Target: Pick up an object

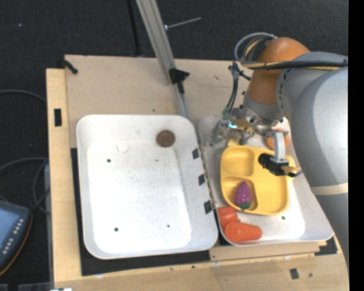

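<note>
Light falls evenly from above, bright on the two white bins (139, 187), whose floors are nearly washed out, with little texture left. The dark floor (24, 29) around the surface (109, 77) sinks almost to black. Shadows are soft and short, lying close under the bin rims. The arm (315, 120) looks slightly soft, and the whole frame is grainy and low in resolution.

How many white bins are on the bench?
2. The left bin lies at the bench's left, with a small brown disc near its far edge. The right bin lies beside it, partly under the arm, holding a yellow tray.
</note>
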Robot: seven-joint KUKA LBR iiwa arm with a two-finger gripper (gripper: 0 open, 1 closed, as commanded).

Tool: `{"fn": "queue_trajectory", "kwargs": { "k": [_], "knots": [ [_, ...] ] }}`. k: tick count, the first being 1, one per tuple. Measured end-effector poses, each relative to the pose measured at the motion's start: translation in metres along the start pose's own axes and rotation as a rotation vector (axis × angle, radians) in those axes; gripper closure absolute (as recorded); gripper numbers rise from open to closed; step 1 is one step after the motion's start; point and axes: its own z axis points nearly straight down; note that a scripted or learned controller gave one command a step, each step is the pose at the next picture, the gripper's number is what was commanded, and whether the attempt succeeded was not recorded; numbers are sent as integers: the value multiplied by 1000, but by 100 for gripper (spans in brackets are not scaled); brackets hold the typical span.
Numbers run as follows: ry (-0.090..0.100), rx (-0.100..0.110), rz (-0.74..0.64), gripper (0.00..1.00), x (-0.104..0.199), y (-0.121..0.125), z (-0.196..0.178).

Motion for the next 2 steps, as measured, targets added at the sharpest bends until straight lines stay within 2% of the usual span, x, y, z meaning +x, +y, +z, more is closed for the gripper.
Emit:
{"fn": "queue_trajectory", "kwargs": {
  "k": [2],
  "knots": [
    [0, 1, -3, 0, 0, 0, 0]
  ]
}}
